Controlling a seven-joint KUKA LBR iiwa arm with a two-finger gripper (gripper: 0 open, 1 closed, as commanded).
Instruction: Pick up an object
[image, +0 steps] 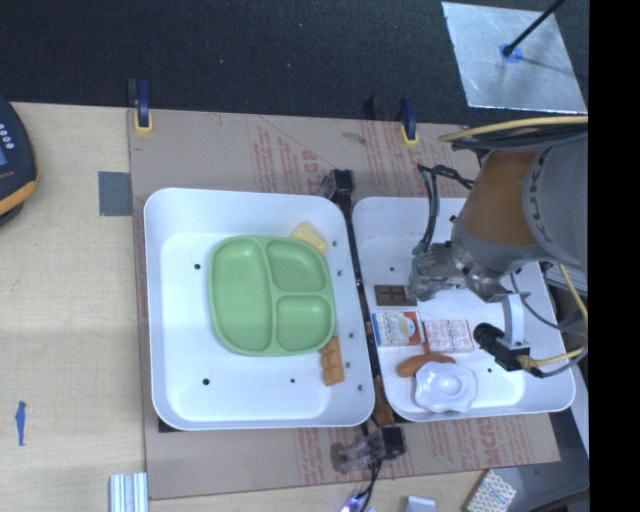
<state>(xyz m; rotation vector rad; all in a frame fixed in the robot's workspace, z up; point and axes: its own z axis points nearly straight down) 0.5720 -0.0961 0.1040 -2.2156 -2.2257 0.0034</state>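
With the hand (432, 275) hung above the brown card (392, 295) in the right bin (560, 400), its grip state not discernible, the descent is best centred on that card, clear of the printed packet (396, 328) just below.

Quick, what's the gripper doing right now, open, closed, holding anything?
Gripper: over the right bin, above the small brown packet; whether it is open, closed or holding anything cannot be told.
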